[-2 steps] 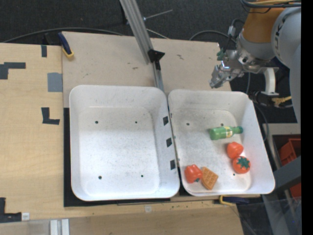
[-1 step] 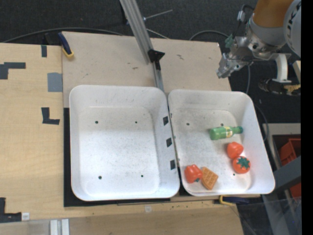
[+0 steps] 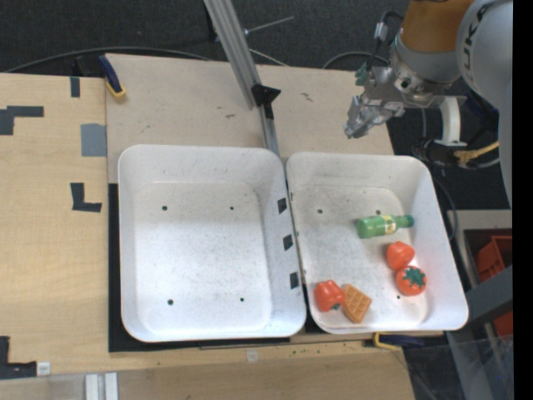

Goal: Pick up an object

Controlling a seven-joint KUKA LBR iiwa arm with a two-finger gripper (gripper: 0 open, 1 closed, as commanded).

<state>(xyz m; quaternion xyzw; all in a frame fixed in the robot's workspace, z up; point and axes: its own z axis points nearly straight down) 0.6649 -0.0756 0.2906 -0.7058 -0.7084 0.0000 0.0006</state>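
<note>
The things to pick from all lie in the right bin (image 3: 433, 192), gathered in its near right part. A green bottle (image 3: 383, 225) lies on its side about midway up, cap pointing right. Just below it sits a small red-orange piece (image 3: 399, 254), and touching that on its near side is a tomato (image 3: 410, 281) with a green top. Toward the bin's near edge, well to the left of the tomato, a red pepper (image 3: 328, 294) lies just beside a waffle (image 3: 356, 303); the two look to be touching.

The left bin (image 3: 133, 182) sits against the right bin, their rims meeting along the middle.

The gripper (image 3: 360, 123) hangs above the bench (image 3: 183, 98) just beyond the right bin's far rim, well apart from all the objects, and nothing shows between its fingers. Whether those fingers are spread or pressed together I cannot tell from this angle.
</note>
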